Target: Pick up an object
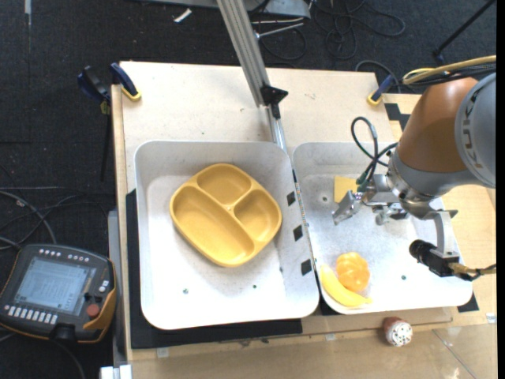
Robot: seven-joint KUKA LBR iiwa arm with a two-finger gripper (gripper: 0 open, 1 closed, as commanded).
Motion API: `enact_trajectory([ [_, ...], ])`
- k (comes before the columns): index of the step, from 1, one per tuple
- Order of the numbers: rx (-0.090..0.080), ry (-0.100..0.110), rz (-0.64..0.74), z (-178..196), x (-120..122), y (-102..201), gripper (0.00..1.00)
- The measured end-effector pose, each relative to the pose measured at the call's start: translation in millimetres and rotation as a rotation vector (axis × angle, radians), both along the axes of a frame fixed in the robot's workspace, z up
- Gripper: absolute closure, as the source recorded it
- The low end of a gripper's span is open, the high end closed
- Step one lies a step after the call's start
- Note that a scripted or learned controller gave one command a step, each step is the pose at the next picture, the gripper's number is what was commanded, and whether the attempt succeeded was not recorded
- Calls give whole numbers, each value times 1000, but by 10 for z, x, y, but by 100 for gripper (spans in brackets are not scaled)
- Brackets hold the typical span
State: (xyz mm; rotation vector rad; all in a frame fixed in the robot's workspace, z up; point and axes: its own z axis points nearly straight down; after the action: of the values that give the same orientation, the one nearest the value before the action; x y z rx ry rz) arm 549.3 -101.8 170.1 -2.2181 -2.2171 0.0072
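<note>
My gripper (pixel 363 211) hangs low over the right bin (pixel 442 287), near its middle, open with nothing between its fingers. A flat yellow square block (pixel 344 186) lies just beyond its left finger (pixel 345 209), toward the bin's back. At the bin's front left, well clear of the gripper, rests an orange ball (pixel 353 268), and a yellow banana (pixel 342 291) curves under it. The left bin (pixel 158 290) holds a yellow divided plate (pixel 226 212).
A slanted metal pole (pixel 248 50) comes down to the ridge between the bins. A small spotted ball (pixel 398 332) sits on the bench in front of the right bin. A teach pendant (pixel 55 290) lies on the floor at the lower left.
</note>
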Motion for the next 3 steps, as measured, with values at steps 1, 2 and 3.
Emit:
enact_trajectory([
  [1, 0, -2, 0, -452, 25, -41, 0],
  [2, -1, -8, 0, -750, 30, -38, 0],
  [3, -1, -9, 0, -642, 35, -37, 100],
])
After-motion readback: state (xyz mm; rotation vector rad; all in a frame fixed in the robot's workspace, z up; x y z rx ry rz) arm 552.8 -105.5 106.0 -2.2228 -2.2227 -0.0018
